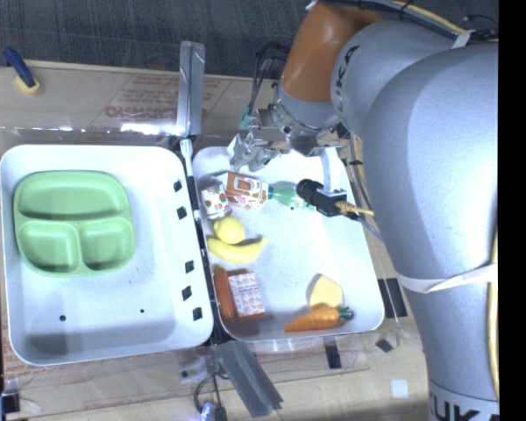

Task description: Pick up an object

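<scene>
Right bin [365, 261] far-right corner hidden behind arm [421, 147]; gripper [252, 152] fingertips blurred near that bin's back rim.

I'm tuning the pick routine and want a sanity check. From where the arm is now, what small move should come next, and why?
Probably a short, straight descent. The pincer hovers at the far end of the right bin, just above the small carton beside the green bottle. Nothing shows between its tips, so lowering onto the carton looks like the nearest pick; the banana and carrot lie farther off.

I see: green divided tray [73, 221] in left bin [35, 340] | blue-yellow clamp [20, 68] far-left on bench [96, 95]
</scene>
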### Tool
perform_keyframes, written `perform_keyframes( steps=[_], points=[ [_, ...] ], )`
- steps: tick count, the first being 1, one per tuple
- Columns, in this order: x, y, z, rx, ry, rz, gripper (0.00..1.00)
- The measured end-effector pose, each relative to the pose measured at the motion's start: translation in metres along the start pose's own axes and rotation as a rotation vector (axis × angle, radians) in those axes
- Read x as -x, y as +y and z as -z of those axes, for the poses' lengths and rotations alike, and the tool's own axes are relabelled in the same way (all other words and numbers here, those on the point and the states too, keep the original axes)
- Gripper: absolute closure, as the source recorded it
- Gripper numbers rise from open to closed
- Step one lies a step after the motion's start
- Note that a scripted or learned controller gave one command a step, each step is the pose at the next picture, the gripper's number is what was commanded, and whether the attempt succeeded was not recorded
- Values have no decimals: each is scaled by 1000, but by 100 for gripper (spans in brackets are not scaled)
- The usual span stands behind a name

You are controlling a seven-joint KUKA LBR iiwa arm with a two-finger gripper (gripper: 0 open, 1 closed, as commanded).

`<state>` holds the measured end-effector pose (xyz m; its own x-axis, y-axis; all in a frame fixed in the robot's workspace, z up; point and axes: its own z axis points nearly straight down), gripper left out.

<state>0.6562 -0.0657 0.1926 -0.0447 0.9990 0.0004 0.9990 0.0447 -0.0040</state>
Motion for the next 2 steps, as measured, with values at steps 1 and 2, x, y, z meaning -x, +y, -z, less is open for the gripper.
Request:
perform_keyframes(
  steps=[1, 2],
  points=[
    [-26, 2, 58, 5, -1, -19, 100],
    [-26, 2, 58, 5, -1, -18, 0]
  ],
)
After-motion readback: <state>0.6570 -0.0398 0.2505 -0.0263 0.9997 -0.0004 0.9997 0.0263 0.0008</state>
